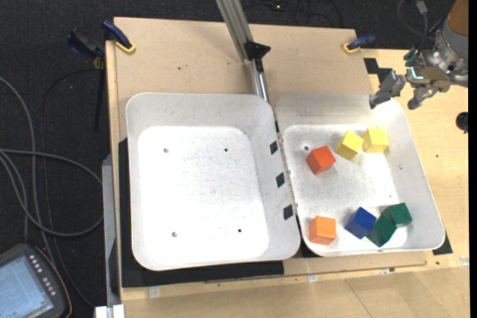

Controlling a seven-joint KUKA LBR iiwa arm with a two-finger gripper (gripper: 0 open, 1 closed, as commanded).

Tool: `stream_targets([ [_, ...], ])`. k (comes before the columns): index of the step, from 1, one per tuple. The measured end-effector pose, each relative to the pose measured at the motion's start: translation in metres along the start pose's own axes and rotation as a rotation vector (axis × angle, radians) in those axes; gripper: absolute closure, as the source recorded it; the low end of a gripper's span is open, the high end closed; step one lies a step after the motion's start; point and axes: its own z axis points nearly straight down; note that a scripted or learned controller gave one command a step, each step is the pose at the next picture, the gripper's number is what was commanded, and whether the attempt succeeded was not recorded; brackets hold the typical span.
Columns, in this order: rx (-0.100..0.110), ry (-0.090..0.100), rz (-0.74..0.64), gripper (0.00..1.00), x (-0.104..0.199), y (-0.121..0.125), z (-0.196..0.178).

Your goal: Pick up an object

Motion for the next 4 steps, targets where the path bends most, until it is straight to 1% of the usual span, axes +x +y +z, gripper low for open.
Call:
stream_targets([
  [1,-0.004,-0.002,-0.002,0.0,0.0,0.001,-0.003],
  [2,0.0,0.0,-0.002,0.0,0.011,0.0,0.054],
  [3,0.001,0.0,0.002,0.0,0.005,0.004,0.115],
  [4,-0.02,-0.007,0.0,0.0,-0.001,0.004,0.149],
])
